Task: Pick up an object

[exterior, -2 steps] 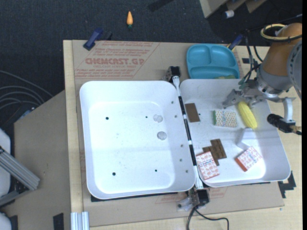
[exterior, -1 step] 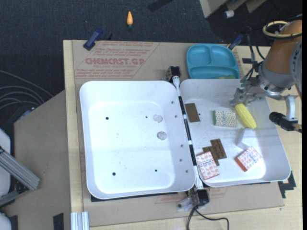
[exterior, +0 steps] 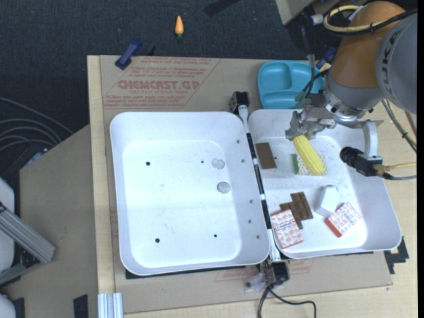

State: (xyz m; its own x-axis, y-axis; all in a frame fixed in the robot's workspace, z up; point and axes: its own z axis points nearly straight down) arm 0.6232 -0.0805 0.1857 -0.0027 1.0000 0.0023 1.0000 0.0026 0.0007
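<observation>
My gripper (exterior: 309,126) hangs over the far part of the right bin (exterior: 371,240), below the grey and orange wrist. A yellow corn cob (exterior: 310,155) lies slanted in that bin, its upper end right under the gripper and touching or nearly touching it. I cannot make out whether the cob is gripped. A brown flat piece (exterior: 265,155) lies to the cob's left. Nearer the front lie dark brown pieces (exterior: 299,207), two red-and-white packets (exterior: 286,229) (exterior: 342,218) and a small white block (exterior: 326,199).
The left bin (exterior: 132,144) holds two small grey discs (exterior: 218,164) (exterior: 223,188). A blue tray (exterior: 285,85) stands just behind the right bin. A black connector with a cable (exterior: 358,160) hangs from the arm over the right bin's right side.
</observation>
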